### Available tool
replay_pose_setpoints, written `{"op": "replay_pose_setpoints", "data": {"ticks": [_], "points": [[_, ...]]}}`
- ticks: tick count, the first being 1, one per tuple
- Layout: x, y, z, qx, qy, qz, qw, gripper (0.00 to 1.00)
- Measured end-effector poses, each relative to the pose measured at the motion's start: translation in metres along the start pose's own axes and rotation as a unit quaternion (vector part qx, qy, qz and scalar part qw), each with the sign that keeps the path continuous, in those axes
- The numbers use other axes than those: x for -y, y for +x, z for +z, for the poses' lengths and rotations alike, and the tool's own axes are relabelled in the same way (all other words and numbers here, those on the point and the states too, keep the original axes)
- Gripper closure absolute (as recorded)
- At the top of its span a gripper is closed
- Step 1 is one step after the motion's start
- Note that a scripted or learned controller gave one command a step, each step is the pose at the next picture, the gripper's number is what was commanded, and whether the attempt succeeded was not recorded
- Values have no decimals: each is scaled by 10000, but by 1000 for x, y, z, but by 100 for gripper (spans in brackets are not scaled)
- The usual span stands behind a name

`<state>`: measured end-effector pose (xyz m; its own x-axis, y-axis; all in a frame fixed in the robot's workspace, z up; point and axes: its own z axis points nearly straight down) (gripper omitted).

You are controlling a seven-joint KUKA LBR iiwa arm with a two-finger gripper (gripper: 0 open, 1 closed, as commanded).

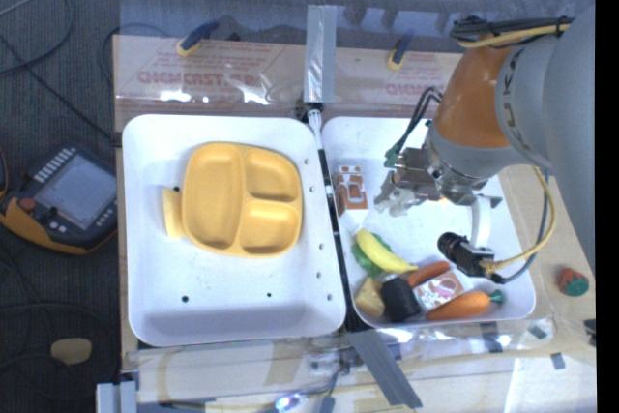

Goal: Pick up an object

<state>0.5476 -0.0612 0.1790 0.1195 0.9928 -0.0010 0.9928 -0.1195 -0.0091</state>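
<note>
Claw [404, 191] hangs over the upper middle of the right white bin [517, 300]; cannot tell its state, nothing seen in it. Pickable things crowd that bin's near corner — a yellow banana [385, 255], a black block [397, 297], an orange carrot-shaped toy [460, 307]. The banana lies nearest and least hemmed in; judged best approach — come straight down, straddling its narrow width.

Bright overhead light, perhaps slightly soft focus
</note>
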Motion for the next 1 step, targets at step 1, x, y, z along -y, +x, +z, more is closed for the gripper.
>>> {"op": "replay_pose_setpoints", "data": {"ticks": [1], "points": [[0, 0, 0, 3, -2, 1, 10000, 0]]}}
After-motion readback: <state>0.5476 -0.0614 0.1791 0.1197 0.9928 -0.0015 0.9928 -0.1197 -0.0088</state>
